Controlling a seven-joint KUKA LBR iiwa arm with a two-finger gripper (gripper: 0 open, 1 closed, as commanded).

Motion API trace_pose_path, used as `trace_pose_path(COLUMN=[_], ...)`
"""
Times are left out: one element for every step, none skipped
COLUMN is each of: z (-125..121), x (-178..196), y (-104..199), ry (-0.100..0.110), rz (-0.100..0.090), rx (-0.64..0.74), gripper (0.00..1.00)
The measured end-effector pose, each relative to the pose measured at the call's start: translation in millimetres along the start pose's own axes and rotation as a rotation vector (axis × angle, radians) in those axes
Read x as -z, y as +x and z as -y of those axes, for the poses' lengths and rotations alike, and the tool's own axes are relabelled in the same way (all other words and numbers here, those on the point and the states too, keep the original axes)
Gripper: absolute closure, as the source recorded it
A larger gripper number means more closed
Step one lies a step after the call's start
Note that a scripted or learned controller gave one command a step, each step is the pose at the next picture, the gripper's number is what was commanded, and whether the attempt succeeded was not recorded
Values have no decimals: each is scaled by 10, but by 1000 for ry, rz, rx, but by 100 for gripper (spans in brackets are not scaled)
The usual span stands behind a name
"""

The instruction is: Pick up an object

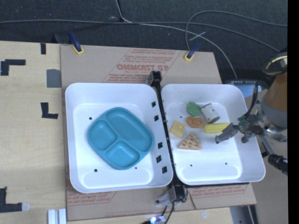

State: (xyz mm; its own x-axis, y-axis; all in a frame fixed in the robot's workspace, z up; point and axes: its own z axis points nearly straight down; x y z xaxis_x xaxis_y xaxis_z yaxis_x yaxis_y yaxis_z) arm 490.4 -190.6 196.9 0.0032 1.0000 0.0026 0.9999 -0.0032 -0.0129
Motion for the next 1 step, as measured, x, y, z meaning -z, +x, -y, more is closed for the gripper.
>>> trace_pose_path(z=[-29], x=[54], y=[2], ry=[-11], rz=[3], rx=[4], gripper=[0])
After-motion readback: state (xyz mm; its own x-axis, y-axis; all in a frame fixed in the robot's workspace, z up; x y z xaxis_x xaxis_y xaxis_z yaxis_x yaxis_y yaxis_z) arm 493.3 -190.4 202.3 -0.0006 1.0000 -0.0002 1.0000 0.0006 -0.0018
